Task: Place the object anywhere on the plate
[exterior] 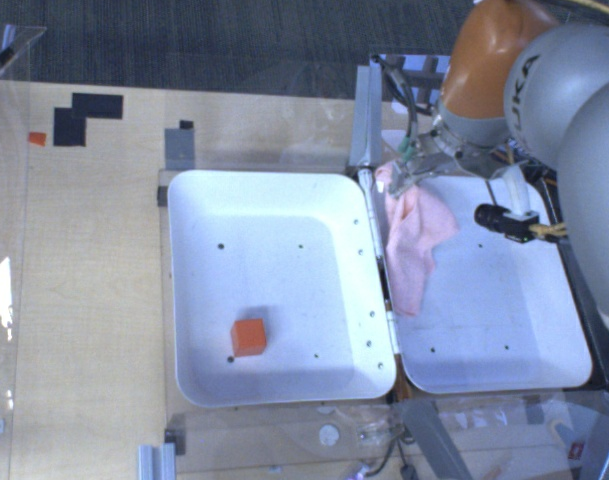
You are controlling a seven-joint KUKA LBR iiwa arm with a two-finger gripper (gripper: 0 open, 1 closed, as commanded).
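Observation:
A pink cloth (414, 240) hangs in a long fold over the left side of the right bin (504, 313), close to the wall between the two bins. Its top corner is pinched in my gripper (404, 168), which reaches down from the orange-banded wrist (484, 58) at the bin's far left corner. The gripper is shut on that corner, and the cloth's lower end trails toward the bin floor. An orange cube (249, 337) lies on the floor of the left bin (274, 203), near its front left.
The big grey arm links (574, 118) cover the right bin's far right side. A black connector with a yellow cable (509, 220) juts out below the wrist. Metal brackets (364, 118) stand behind the bins, and black and orange markers (79, 118) sit on the bench at the far left.

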